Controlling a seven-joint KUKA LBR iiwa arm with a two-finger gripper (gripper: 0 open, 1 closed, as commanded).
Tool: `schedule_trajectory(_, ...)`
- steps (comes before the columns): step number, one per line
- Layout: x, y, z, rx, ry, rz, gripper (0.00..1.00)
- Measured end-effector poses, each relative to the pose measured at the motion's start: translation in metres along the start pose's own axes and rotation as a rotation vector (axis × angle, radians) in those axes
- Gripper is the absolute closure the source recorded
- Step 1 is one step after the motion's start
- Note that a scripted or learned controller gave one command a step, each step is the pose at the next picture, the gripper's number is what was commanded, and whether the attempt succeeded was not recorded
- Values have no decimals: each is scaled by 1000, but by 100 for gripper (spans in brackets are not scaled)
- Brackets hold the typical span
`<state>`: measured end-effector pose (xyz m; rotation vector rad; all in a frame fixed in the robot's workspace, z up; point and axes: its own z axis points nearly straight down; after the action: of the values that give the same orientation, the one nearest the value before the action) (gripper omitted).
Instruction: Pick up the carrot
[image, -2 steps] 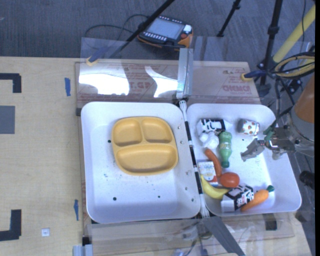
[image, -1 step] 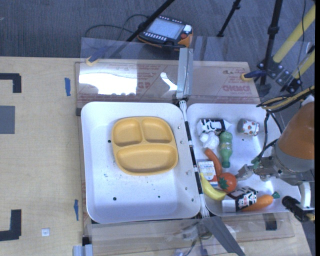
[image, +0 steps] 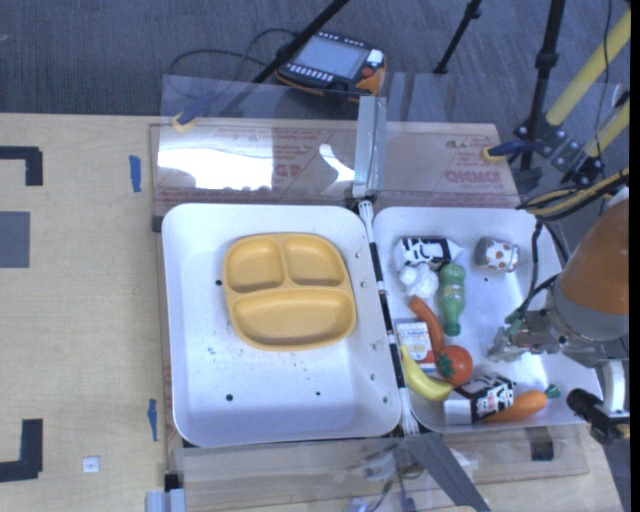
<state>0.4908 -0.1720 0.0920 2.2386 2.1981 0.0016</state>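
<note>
Your gripper (image: 510, 338) hovers over the right bin (image: 535, 300); you cannot tell its state. The carrot (image: 526, 404) lies near the bin's front edge.

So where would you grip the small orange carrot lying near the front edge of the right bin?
Grip the small orange carrot at its free right half, coming from above. It lies flat, roughly left-right, and its left end touches the black-and-white cow toy, so the fingers should straddle its narrow width front-to-back.

Arm (image: 600, 290) cut off at right edge; banana (image: 420, 378) partly under tomato (image: 456, 362).
</note>
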Motion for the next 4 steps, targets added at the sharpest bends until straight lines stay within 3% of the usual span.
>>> schedule_trajectory(1,-7,-6,5,-5,3,-270,100)
schedule_trajectory(2,-34,4,6,-5,2,-594,100)
schedule_trajectory(3,-50,61,-86,4,4,-566,100)
schedule_trajectory(4,-49,138,-109,-2,0,-840,100)
